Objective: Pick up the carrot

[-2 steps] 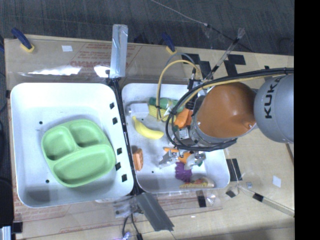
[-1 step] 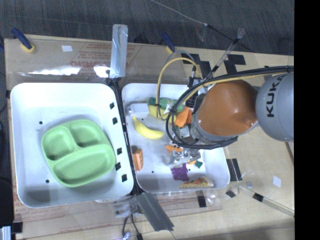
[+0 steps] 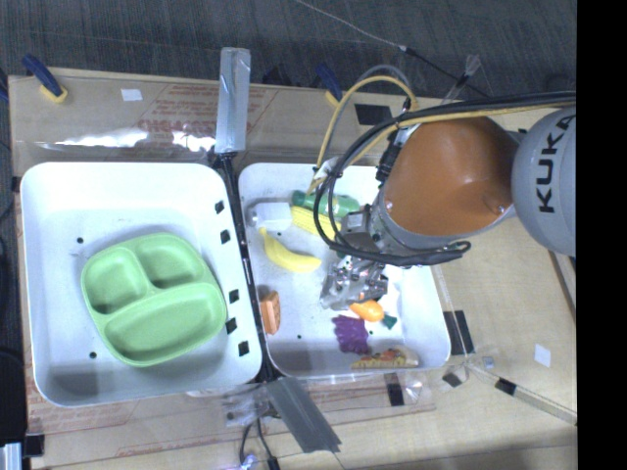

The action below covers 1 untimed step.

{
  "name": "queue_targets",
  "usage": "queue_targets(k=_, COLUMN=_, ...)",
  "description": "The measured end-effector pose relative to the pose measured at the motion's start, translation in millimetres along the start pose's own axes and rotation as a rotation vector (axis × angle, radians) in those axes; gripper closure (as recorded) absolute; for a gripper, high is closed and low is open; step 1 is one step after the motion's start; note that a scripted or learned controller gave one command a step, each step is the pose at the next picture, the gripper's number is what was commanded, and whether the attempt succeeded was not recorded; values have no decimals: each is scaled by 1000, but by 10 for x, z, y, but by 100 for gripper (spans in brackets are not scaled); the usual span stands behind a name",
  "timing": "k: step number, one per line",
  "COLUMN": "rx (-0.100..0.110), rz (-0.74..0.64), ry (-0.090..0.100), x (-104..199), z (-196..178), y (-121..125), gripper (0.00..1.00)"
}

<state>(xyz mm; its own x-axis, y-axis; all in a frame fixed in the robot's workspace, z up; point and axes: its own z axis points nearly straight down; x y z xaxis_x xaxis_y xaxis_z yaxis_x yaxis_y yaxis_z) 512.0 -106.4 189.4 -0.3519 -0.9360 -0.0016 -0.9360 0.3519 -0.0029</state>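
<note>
Camera view: the pincer (image 3: 356,284) is down in the right bin (image 3: 431,311), hanging under the orange wrist, just above and touching-close to the carrot (image 3: 368,310). The carrot is the small orange piece with a green tip near the bin's front right area, toward the bench's near edge. Can't tell if the pincer is spread or pressed together, it's just a shiny blur from this angle, and I can't see the carrot between anything.

What worries me: it's crowded down there. The grapes (image 3: 350,334) sit right beside the carrot on its left and front, and a banana (image 3: 289,254) lies not far off toward the middle wall. If the pincer comes down a bit off, I'd guess it grabs the grapes instead or just shoves the carrot aside. The carrot's small and rounded, so a glancing pinch could squirt it out.
</note>
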Motion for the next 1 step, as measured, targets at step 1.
queue_targets(k=1, rx=-2, rz=0, ry=0, x=3, z=8, y=3, gripper=0)
